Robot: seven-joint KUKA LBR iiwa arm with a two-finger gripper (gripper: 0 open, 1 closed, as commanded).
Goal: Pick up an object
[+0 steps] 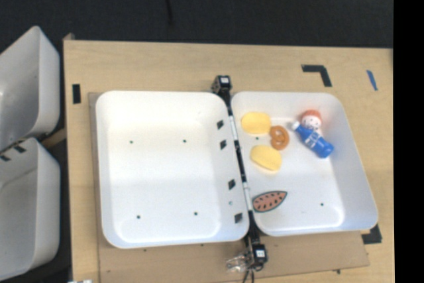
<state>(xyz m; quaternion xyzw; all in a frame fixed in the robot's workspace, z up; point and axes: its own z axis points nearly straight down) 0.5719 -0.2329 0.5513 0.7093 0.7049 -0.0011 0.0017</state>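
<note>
Looking down from the overhead camera, I see the right bin [344,209] holding five items; a yellow piece [256,122] sits at its 11 o'clock, an orange pretzel-like ring [279,137] just beside it, a second yellow piece [265,158] below; a small blue figure with a red-and-white head [313,134] lies at 1 o'clock; a watermelon slice [269,201] rests at 7 o'clock; I cannot tell the gripper's state from here; the left bin [159,169] adjoins.

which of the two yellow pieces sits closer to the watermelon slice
The lower yellow piece, the one below the orange pretzel. It lies just above the watermelon slice, while the other yellow piece sits farther up the right bin.
</note>
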